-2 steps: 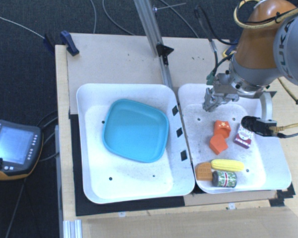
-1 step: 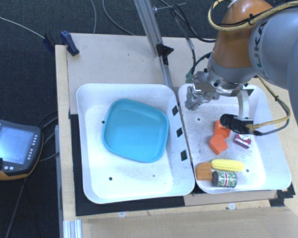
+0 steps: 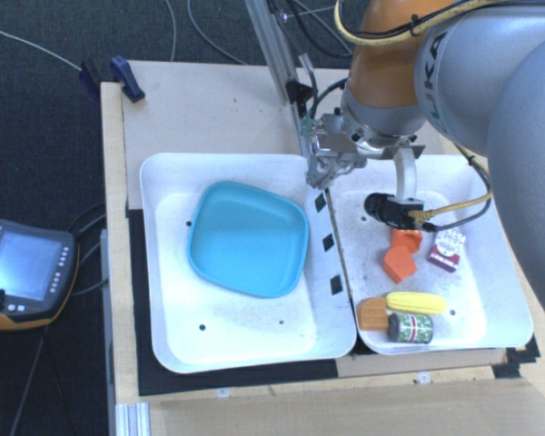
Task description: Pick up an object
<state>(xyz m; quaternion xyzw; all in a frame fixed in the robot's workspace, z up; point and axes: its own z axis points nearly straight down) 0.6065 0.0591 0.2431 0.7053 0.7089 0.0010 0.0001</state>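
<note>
My gripper (image 3: 320,176) hangs over the ridge between the two white bins, near their back edge, just past the far right corner of a light blue square plate (image 3: 249,239) that lies flat in the left bin (image 3: 163,334). In the right bin (image 3: 490,312), an orange block (image 3: 400,263) lies in the middle with a red and white packet (image 3: 446,250) to its right. Along that bin's front edge sit a yellow corn cob (image 3: 416,302), a green can (image 3: 410,328) on its side and a brown biscuit-like piece (image 3: 372,313). I see nothing held in the gripper.
A slanted metal post (image 3: 271,39) rises behind the gripper. A blue clamp (image 3: 127,78) grips the bench's back left corner. A teach pendant (image 3: 23,271) lies on the floor to the left. The arm's large grey body covers the right bin's back right.
</note>
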